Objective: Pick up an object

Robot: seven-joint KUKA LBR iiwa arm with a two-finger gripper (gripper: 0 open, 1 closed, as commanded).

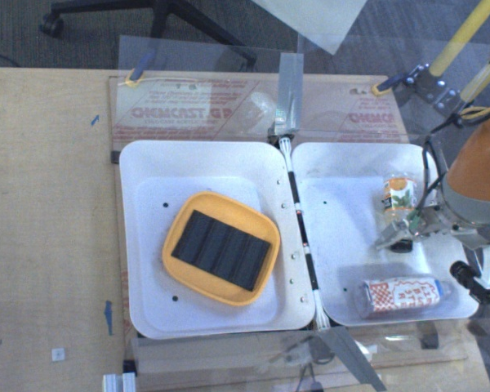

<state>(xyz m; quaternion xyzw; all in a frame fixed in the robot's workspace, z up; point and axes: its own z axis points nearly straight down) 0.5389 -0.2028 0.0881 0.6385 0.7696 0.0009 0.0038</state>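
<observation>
Across two bins: one yellow tray, two packets (end effector state unclear).

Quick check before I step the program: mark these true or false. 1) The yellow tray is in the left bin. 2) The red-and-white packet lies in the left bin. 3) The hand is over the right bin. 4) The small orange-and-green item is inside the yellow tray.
1) True: the yellow tray lies in the left bin.
2) False: the red-and-white packet lies in the right bin, near its front edge.
3) True: the hand is over the right bin.
4) False: the small orange-and-green item is in the right bin, just beyond the hand.
</observation>
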